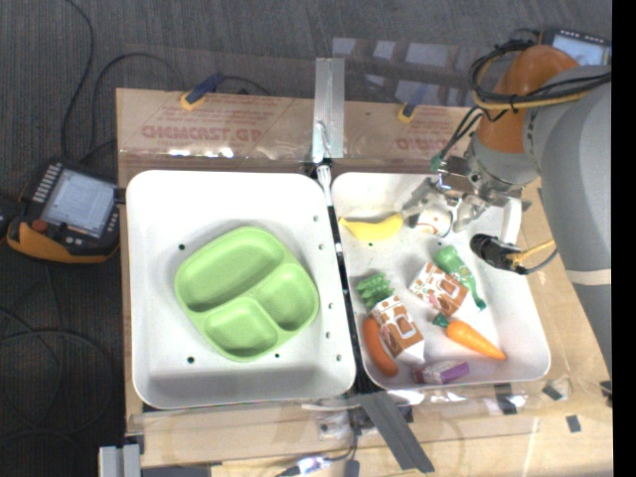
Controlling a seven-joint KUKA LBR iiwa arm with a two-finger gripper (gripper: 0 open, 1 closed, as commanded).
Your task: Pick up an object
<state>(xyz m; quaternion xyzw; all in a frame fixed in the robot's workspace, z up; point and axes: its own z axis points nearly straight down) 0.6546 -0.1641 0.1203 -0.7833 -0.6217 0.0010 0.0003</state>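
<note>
Jaws over eight toys, one banana (372, 227)

two bins (139, 266), one green plate (246, 292), two cartons (397, 328)

Faint red print on brown board (229, 127) along bench's far edge; I read roughly "CHEMCAST GP", mirrored again toward far right corner, not fully legible. Two small cartons (417, 311) in right bin (532, 351) carry orange-white patterning; wording unreadable.

small white cup (431, 221) beneath pincer (447, 199)
</note>
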